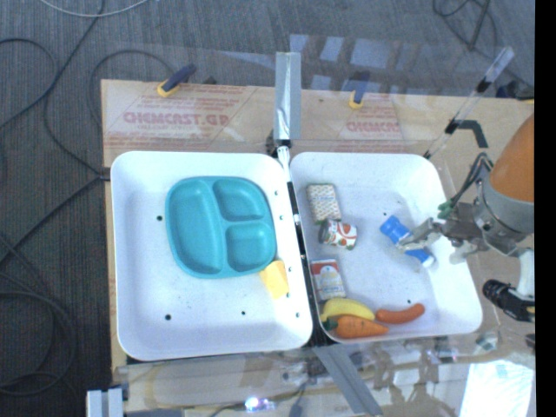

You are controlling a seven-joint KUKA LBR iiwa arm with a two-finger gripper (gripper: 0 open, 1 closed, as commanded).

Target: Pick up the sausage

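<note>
The sausage (401, 314) is a slim reddish-orange link lying flat near the front edge of the right bin (373, 168). Just left of it lie an orange carrot (360, 327) and a yellow banana (346, 308). My gripper (427, 233) hangs over the right side of that bin, well behind the sausage and apart from it. It is close to a blue object (394, 229) and a second blue piece (421, 255). Nothing of the sausage is touched by the gripper.
The right bin also holds a patterned packet (322, 201), a small tipped can (339, 234) and a red-and-white box (327, 278). In the left bin (139, 320) sit a teal divided plate (221, 224) and a yellow block (274, 278).
</note>
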